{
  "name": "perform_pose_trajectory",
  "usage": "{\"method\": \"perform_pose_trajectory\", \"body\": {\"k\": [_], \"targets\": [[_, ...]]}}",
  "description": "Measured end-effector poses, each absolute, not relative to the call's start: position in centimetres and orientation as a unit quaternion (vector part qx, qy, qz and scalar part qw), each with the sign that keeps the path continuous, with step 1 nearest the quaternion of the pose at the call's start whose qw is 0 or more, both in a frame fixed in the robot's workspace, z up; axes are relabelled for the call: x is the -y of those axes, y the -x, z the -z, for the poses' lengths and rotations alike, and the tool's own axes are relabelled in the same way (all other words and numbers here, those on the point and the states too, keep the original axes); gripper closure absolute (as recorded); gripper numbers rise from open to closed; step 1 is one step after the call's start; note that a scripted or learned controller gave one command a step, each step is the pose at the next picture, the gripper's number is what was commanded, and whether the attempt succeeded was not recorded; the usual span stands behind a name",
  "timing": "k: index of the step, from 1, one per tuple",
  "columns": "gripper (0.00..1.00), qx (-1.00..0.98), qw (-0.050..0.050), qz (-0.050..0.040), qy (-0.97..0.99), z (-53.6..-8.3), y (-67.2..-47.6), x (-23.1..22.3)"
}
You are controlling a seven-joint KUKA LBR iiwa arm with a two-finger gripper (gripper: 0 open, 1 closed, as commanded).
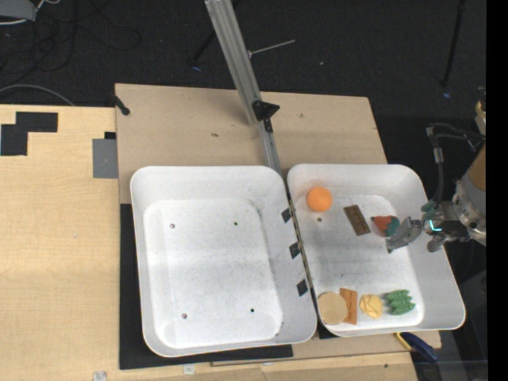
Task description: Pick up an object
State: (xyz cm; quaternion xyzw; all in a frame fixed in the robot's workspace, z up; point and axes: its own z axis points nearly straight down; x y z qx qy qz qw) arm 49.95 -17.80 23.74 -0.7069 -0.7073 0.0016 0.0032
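Two white bins side by side on the counter [198, 125]. In the right bin [429, 304]: orange ball [319, 199] at 10 o'clock, brown block [357, 219] centre, red piece [384, 224] beside the gripper [401, 236] at 3 o'clock; tan disc [332, 307], orange slab [349, 305], yellow piece [371, 305], green piece [399, 301] along 6 o'clock.

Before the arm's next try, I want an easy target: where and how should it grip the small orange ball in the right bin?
Take the small orange ball across its middle, coming straight down. It is round, so any finger direction works, and it sits apart from the brown block and the right bin's wall. It may roll, so close gently.
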Motion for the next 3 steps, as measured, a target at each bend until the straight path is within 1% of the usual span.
{"method": "perform_pose_trajectory", "body": {"k": [1,2,3], "targets": [[0.0,0.707,0.001,-0.0004,0.707,-23.9,-50.0,17.9],[0.0,0.707,0.004,-0.0021,0.707,-17.5,-49.9,17.5],[0.0,0.707,0.004,-0.0016,0.708,-13.1,-50.2,17.6]]}}
